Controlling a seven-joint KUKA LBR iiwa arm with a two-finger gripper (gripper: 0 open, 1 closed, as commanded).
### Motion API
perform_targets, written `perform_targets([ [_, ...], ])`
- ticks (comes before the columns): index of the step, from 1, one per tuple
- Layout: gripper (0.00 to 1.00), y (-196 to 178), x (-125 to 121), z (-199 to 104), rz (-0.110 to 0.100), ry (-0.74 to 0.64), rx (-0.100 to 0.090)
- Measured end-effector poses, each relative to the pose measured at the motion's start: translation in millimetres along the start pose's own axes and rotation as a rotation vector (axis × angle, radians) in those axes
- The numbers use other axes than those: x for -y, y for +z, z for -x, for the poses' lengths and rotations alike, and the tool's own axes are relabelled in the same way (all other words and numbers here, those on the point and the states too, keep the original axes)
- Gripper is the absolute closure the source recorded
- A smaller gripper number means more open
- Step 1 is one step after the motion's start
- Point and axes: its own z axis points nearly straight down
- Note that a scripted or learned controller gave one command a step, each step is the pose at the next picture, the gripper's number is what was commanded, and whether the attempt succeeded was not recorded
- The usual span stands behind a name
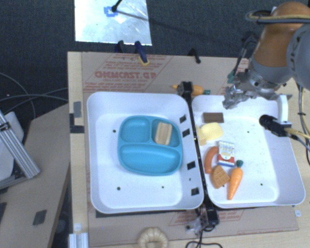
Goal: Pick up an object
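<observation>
gripper [231,101] seen above right bin's [289,190] back edge; finger state cannot be told | toy carrot [234,180], sausage [210,159], cheese wedge [210,133], brown block [213,118] lie in right bin | blue divided plate [139,156] in left bin [103,190]

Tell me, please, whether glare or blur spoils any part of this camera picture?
In the camera view, the shiny sheet at the top glares bright white; the two white bins are evenly lit with soft shadows; the tool and wrist look slightly soft, while the carrot and blue tray stay fairly sharp.
</observation>
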Motion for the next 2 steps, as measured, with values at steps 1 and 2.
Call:
perform_targets([
  [1,1.00,-13.4,-9.9,-27.4,0.000,0.002,0.000],
  [2,1.00,-18.7,-3.4,-22.1,-0.001,0.008,0.001],
])
